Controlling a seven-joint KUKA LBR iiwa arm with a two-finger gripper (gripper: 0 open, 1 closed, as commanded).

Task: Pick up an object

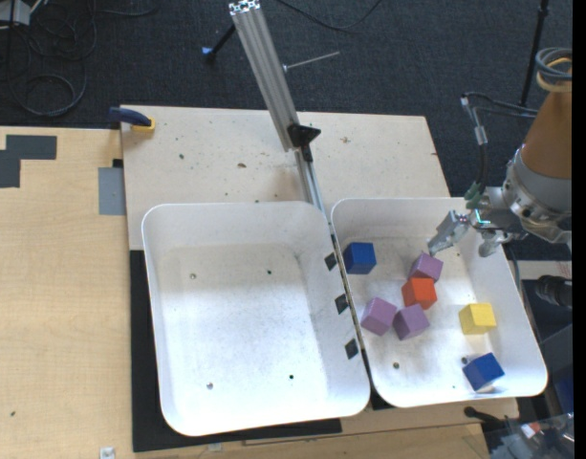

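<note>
Jaws of the grey metal two-finger gripper (467, 234) stand spread apart with nothing between them, above the right shallow white plastic bin (522, 299). Just below the left finger lies a matte purple cube (426, 267), touching an orange cube (421, 292). Two more purple blocks (394, 317) sit beside these. A blue cube (359, 256) lies near the divider, a yellow cube (477, 317) and another blue cube (483, 370) toward the front. The left white bin (159, 256) looks speckled; pale wooden table (54, 304) surrounds them.
</note>
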